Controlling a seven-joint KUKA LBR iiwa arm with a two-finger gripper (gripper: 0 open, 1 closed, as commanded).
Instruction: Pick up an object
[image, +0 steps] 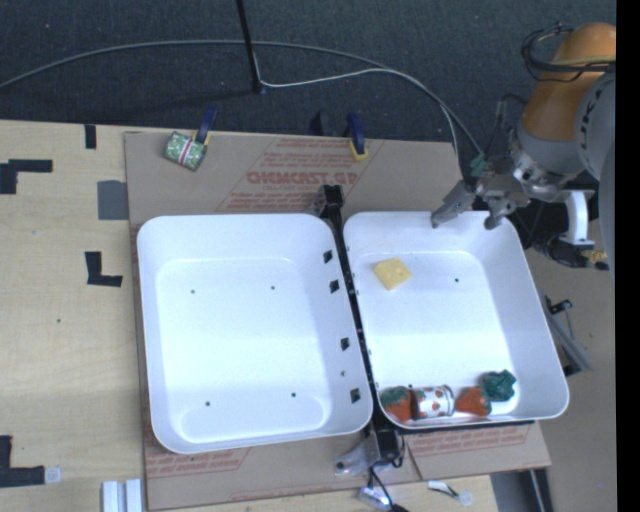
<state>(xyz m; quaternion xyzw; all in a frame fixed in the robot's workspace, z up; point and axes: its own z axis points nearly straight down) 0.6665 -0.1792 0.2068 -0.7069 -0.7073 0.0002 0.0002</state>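
Jaws spread w/ nothing between them, hanging over the far rim of the right bin. Yellow block sits alone near the far-left part of that bin w/ open floor all round. Red-white can, two orange pieces & a green toy are crowded along the near wall; left bin adjoins on the tabletop.

A robot test bench in a laboratory.
Two white bins sit on a cardboard sheet held by clamps. Black tape marks are on the wooden bench, cables run across the dark floor, and the grey and orange arm stands at the right.
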